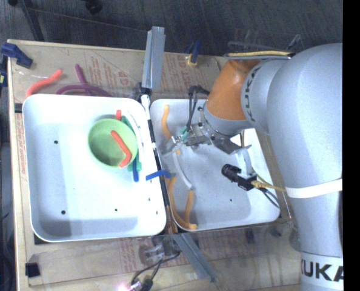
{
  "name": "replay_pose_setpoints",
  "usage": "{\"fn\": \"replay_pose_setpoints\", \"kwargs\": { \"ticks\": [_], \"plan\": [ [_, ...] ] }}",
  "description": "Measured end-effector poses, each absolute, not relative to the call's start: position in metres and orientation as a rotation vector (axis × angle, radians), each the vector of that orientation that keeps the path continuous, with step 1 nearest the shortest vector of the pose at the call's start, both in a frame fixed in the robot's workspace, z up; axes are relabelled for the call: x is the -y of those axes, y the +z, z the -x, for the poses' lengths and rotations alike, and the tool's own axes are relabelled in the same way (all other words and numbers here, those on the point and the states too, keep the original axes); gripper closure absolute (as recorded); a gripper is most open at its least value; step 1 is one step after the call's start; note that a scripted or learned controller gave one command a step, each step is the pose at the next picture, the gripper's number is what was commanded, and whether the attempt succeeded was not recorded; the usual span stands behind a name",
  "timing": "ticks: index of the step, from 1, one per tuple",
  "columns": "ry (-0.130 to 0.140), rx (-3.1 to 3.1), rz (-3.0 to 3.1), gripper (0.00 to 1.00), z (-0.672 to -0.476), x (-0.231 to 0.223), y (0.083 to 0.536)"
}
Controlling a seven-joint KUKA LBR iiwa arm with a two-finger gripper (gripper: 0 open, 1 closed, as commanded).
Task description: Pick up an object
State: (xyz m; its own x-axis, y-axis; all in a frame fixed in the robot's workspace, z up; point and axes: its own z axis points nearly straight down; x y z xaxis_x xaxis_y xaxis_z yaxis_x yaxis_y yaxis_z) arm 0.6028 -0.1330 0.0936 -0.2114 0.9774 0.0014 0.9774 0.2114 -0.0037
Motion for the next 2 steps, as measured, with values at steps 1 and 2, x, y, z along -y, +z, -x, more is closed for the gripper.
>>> {"fn": "replay_pose_setpoints", "kwargs": {
  "ticks": [1,2],
  "plan": [
    [0.008,2.445,1.965,1.0,-0.603,0.134,0.103],
    [0.0,2.435,1.982,1.0,-0.637,0.061,0.192]
  ]
}}
